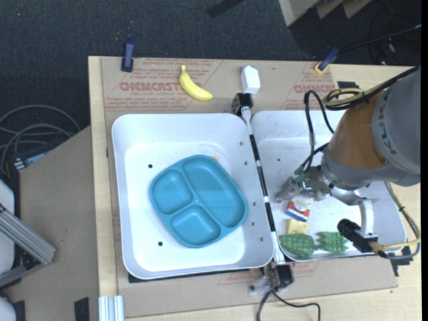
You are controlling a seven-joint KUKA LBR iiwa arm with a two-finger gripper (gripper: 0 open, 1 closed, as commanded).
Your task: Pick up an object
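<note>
Nearest us, a green toy point(312, 243) lies in the right bin point(281, 134), long axis left to right. Just beyond it we see a small red, white and blue item point(298, 210), the gripper point(299, 186) directly above; its opening we cannot tell. A blue tray point(196, 200) sits in the left bin point(127, 152).

The flat cardboard-covered bench point(160, 85), printed with red lettering, carries 2 shallow white plastic bins side by side. The left bin point(127, 179) and the right bin point(281, 129) touch along a shared edge. Beyond the left bin's far rim, a yellow banana point(194, 87) lies directly on the cardboard. Just right of the banana, near the bins' junction, sits a small white block point(251, 79).
</note>
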